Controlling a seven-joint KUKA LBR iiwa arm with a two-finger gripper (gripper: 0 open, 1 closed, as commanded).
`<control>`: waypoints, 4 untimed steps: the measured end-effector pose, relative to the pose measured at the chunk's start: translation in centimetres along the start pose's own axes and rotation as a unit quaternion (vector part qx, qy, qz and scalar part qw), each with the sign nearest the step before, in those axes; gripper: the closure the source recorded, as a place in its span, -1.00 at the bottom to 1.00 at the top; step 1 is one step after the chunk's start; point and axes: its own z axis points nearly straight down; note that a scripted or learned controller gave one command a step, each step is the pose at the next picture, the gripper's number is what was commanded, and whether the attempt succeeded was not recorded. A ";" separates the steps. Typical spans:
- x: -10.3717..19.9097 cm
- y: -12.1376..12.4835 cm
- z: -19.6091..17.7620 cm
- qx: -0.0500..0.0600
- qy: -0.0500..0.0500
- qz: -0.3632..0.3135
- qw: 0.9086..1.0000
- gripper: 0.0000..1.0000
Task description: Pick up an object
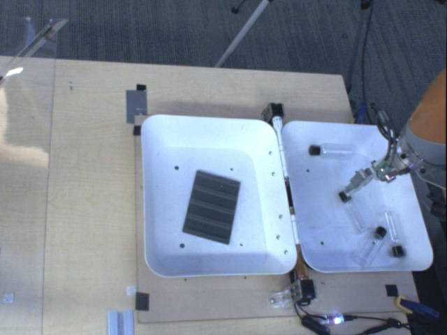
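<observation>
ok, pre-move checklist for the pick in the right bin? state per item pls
1. Gripper over the right bin: ok.
2. Target candidate near the tip, a clear vial with black cap lying apart, toward the bin's far edge: ok.
3. Other clear vials lying near the bin's near right corner, close together: not ok for a clean single grasp.
4. Object between the fingers: cannot tell.
5. Dark ridged block lies flat in the left bin, out of the arm's path: ok.

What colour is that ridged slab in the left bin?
Dark grey, nearly black, ridged slab, seen in the camera view.
</observation>
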 end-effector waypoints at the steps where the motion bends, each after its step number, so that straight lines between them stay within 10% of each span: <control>1: 5.5 3.7 9.0 -0.001 0.000 -0.034 0.999 -1.00; 2: 1.9 6.3 -7.7 -0.002 -0.001 -0.075 0.997 -1.00; 3: -3.6 0.2 3.8 0.001 0.001 -0.107 0.994 -1.00; 4: 3.7 3.7 9.5 -0.004 -0.002 -0.126 0.992 -1.00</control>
